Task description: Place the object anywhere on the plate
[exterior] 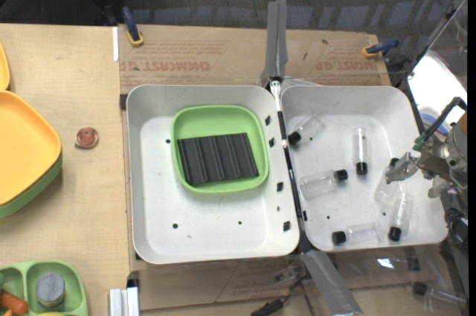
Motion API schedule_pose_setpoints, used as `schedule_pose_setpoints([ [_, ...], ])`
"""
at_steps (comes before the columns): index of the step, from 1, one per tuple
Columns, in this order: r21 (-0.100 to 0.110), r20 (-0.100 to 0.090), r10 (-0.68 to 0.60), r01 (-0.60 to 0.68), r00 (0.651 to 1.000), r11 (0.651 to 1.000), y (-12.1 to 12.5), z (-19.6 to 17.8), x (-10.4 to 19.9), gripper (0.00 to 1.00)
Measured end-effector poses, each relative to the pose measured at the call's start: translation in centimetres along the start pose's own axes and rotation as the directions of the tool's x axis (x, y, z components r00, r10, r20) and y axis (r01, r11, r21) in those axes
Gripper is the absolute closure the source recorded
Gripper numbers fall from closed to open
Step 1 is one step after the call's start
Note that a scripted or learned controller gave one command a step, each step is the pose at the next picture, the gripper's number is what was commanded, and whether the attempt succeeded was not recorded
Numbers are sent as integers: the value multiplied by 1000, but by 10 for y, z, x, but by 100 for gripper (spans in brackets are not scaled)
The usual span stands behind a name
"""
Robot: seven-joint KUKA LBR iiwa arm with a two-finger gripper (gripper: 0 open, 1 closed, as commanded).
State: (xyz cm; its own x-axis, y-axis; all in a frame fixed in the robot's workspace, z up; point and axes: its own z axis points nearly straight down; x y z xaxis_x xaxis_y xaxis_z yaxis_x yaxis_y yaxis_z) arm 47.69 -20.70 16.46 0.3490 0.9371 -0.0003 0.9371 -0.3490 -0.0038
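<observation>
A green square plate [220, 113] lies in the left bin [152, 218]. A dark grey ridged slab [219, 158] rests flat on it. The right bin [372, 102] holds several clear vials with black caps, among them one near the divider [307, 130], an upright-looking one [360, 147], one in the middle [321, 182] and one at the front [357, 234]. My gripper [400, 167] hangs over the right bin's right side, just above a vial [399, 212] by the wall. Nothing visible is carried by it.
Stacked orange plates [26, 151] and a small red knob [87, 137] sit on the wooden table at left. A green compartment tray [41, 291] is at the bottom left. Clamps [134, 33] [375, 49] hold the cardboard behind the bins.
</observation>
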Motion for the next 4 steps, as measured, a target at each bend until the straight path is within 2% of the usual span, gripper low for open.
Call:
schedule_pose_setpoints([
  [1,-2,1,173,-173,985,985,9,-75,-5,0],
  [2,-1,2,364,-364,931,931,2,-80,-5,0],
  [3,2,2,437,-437,900,900,0,-31,0,0],
  [4,-1,2,625,-625,781,781,4,-70,-11,0],
])
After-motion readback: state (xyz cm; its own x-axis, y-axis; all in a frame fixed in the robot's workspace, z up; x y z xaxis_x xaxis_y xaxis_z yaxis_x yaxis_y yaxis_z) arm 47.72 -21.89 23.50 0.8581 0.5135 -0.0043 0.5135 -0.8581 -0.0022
